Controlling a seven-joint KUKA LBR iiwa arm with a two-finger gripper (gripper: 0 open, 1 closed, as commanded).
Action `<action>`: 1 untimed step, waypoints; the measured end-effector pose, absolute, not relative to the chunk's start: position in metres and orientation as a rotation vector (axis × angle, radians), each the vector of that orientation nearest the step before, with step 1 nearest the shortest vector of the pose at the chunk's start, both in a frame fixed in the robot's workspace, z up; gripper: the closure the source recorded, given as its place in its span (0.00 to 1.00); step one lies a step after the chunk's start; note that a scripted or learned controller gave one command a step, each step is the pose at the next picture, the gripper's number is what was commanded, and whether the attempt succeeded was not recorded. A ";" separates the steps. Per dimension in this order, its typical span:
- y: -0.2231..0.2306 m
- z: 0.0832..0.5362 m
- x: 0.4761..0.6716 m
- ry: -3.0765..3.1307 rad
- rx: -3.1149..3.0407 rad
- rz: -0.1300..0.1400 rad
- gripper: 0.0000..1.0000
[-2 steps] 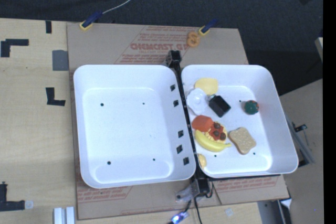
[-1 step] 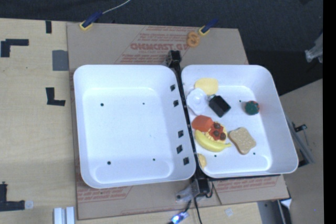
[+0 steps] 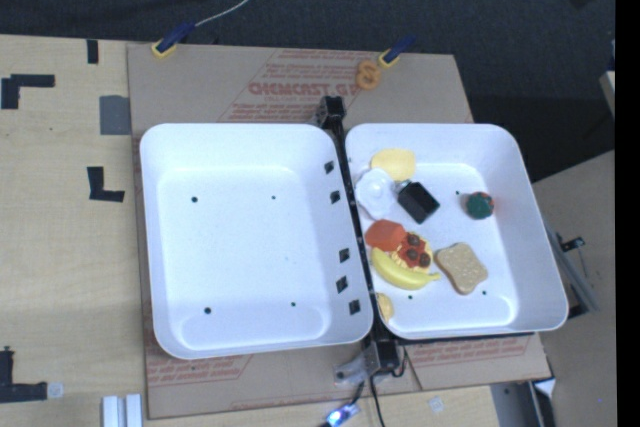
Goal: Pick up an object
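Gripper's state I cannot tell from here. Everything lies in the right bin (image 3: 500, 147): black block (image 3: 417, 202), green ball (image 3: 480, 205), banana (image 3: 400, 275), toast slice (image 3: 461, 267). I'd say picking hasn't begun.

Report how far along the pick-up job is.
Done: nothing yet by the look of it. The banana, toast slice, black block, green ball and yellow piece all lie in the right bin. In hand: nothing is lifted. Left: the whole pick, reaching in, gripping one object and raising it.
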State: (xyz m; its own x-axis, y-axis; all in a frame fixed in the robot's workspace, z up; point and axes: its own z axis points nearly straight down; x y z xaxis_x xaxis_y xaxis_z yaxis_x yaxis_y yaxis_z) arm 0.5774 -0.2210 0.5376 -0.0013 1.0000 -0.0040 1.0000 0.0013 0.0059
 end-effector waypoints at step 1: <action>-0.114 0.455 0.554 2.240 2.217 -0.005 1.00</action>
